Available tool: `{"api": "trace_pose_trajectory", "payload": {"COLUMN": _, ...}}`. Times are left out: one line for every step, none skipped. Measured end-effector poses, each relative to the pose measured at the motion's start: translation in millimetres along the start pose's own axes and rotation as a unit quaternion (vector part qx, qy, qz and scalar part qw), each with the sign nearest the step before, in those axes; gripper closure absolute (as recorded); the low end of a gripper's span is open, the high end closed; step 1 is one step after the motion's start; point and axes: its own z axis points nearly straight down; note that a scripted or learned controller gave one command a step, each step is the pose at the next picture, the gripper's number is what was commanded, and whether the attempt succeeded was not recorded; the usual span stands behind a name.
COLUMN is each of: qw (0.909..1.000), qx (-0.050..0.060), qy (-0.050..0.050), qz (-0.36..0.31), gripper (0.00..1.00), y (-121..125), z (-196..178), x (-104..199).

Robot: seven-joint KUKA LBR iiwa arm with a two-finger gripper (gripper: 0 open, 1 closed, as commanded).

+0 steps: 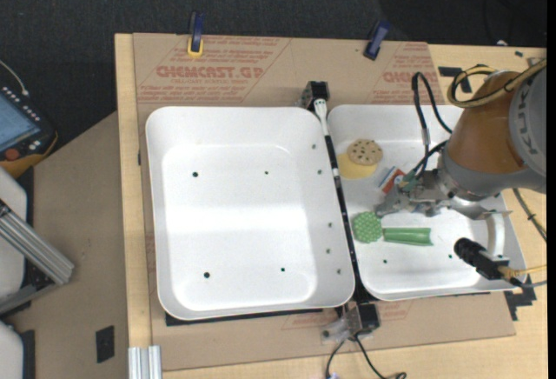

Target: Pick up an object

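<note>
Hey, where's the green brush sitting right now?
The green brush lies in the right bin, near the divider between bins, just below the gripper and the round yellow piece.

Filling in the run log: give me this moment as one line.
arm: over right bin | tool: low, just above green brush | yellow disc: right bin, untouched | grasp: unconfirmed

We see two bins side by side on the bench (261,56), the left bin (234,212) touching the right bin (417,277) along their shared edge. In the right bin a round block (360,156) lies toward the back, near the divide, with a brush (389,232) in front of it. The gripper (401,195) hangs between the two, just right of the block, on the arm (491,138) reaching in from the right.
</note>
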Motion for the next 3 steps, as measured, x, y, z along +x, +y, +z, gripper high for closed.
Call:
{"api": "trace_pose_trajectory", "payload": {"qw": 0.9999, "qx": -0.010, "qy": -0.001, "qz": -0.006, "gripper": 0.00, "y": 20, "z": -128, "x": 36}}
{"api": "trace_pose_trajectory", "payload": {"qw": 1.0000, "qx": -0.003, "qy": -0.001, "qz": -0.001, "gripper": 0.00, "y": -59, "z": -3, "x": 20}}
{"api": "trace_pose_trajectory", "payload": {"qw": 1.0000, "qx": -0.008, "qy": -0.003, "qz": -0.003, "gripper": 1.00, "y": -54, "z": -18, "x": 21}}
